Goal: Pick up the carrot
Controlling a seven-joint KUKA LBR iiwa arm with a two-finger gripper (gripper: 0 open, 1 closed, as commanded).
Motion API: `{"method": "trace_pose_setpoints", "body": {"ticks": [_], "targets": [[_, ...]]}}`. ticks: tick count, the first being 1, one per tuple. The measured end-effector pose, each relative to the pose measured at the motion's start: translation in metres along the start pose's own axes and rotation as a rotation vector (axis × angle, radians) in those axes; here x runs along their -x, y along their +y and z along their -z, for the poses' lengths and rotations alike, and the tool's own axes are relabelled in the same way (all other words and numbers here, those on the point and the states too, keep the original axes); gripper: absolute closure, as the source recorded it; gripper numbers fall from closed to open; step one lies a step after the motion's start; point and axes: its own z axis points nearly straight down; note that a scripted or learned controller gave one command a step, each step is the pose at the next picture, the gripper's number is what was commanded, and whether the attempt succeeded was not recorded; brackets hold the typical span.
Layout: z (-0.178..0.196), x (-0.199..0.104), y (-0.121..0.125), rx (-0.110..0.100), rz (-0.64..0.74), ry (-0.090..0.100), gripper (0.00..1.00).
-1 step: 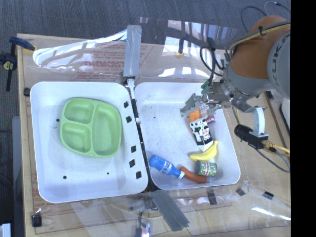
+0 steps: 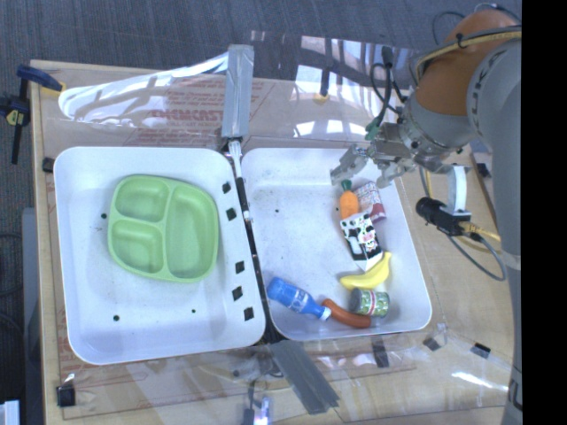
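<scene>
End effector (image 2: 365, 177) sits over right bin's (image 2: 292, 237) upper right, fingers spread apart, nothing btwn them. Carrot (image 2: 349, 203) lies just below it, w/ a cow-print carton (image 2: 361, 234) touching its lower end. Further down: banana (image 2: 368, 274), small green can (image 2: 370, 303), red sausage-like item (image 2: 345, 314), blue bottle (image 2: 295, 298). Left bin (image 2: 80, 264) holds a green divided plate (image 2: 164, 227). Both bins rest on the worktop (image 2: 133, 113).
</scene>
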Motion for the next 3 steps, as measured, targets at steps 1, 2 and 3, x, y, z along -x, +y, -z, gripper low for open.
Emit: {"method": "trace_pose_setpoints", "body": {"ticks": [1, 2, 3], "targets": [[-0.145, -0.005, 0.001, 0.001, 0.069, 0.000, 0.00], [-0.135, -0.006, 0.002, -0.001, 0.073, 0.000, 1.00], [-0.086, -0.010, 0.042, 0.003, 0.083, 0.001, 1.00]]}}
